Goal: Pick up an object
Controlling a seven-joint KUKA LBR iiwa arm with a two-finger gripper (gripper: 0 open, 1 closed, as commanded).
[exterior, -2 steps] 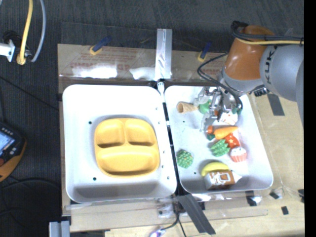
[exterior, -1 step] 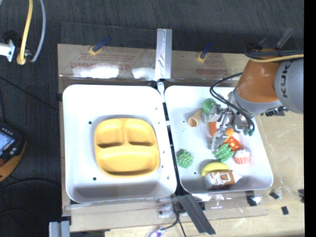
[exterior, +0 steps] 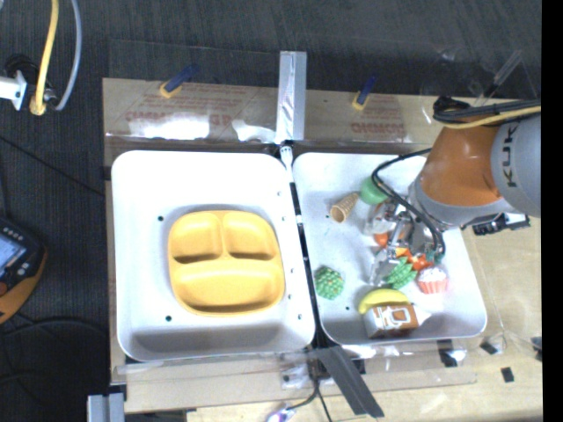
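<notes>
- The claw (exterior: 393, 251) hangs low inside the right bin (exterior: 462, 323), down among the toys; whether it is released or clenched I cannot tell, since the metal parts blur into the clutter.
- Just beside it on the side away from the left bin (exterior: 141, 236) lie a small green-and-orange toy (exterior: 406, 271) and a pink-topped cupcake (exterior: 432, 280).
- Toward the bench's front edge from the claw sit a yellow banana (exterior: 383, 299) and a brown box (exterior: 392, 319).
- Further off toward the left bin rests a green knobbly ball (exterior: 328, 282); an ice-cream cone (exterior: 343, 207) lies toward the back.
- The yellow tray (exterior: 227, 262) sits well apart, in the left bin.
- Judged step: reaching down for a grasp, nothing visibly held.
- The next move likely calls for closing on one toy only, then a straight lift.
</notes>
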